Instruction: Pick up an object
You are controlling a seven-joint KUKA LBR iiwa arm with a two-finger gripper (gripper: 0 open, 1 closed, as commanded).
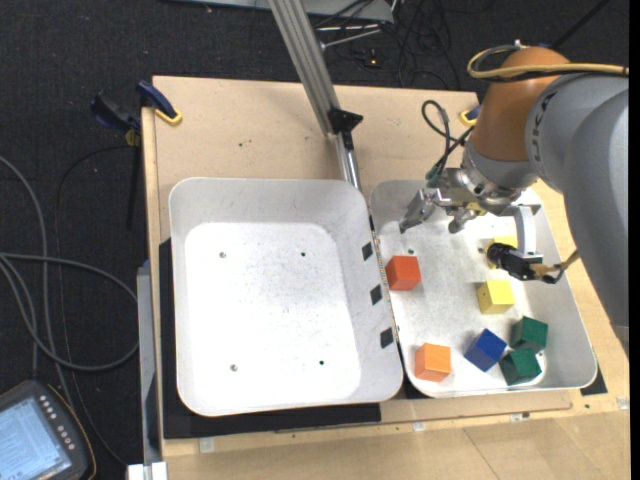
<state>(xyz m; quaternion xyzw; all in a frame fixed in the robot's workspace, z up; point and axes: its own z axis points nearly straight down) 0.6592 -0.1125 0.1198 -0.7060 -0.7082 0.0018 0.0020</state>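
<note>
The arm (560, 108) is reaching in over the far end of the right bin (570, 313), and the gripper (432, 216) is hanging above bare floor there with its 2 fingers spread apart, gripping nothing. It is sitting nearest the red-orange block (403, 272), just beyond it, which suggests that block is the likeliest pick.

The other blocks are lying loose and well apart from one another, so the fingers have room to close around any of them: a yellow block (495, 295) mid-bin, an orange block (433, 361) and a blue block (486, 349) at the near end, and 2 green blocks (524, 350) touching in the near right corner.

All look like small, matte, flat-sided cubes. Both bins are smooth white plastic, speckled with dark marks; the left bin (190, 228) is sitting alongside on the pale wooden bench (250, 128).
</note>
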